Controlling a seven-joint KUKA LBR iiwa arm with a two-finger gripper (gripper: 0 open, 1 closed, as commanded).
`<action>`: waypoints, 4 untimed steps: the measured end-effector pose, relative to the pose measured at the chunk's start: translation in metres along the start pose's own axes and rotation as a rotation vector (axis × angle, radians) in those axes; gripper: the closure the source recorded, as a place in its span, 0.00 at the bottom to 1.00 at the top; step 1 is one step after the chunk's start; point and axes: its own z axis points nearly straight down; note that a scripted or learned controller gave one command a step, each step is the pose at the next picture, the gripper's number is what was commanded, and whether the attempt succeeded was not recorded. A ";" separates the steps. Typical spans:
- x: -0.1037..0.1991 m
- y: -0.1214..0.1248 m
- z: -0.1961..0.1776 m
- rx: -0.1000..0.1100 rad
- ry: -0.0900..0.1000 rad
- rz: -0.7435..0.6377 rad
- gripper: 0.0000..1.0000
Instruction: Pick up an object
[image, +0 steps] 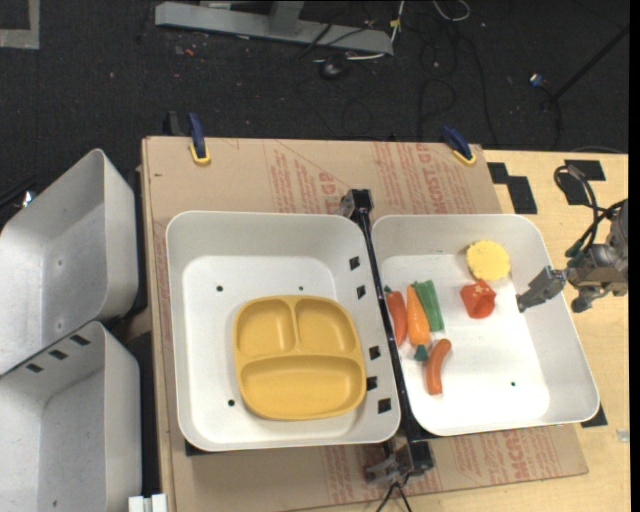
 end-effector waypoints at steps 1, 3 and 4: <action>0.001 0.002 -0.006 -0.011 -0.003 -0.004 0.00; 0.002 0.004 0.091 -0.007 -0.002 -0.001 0.00; -0.004 -0.001 0.151 -0.006 -0.001 -0.001 0.00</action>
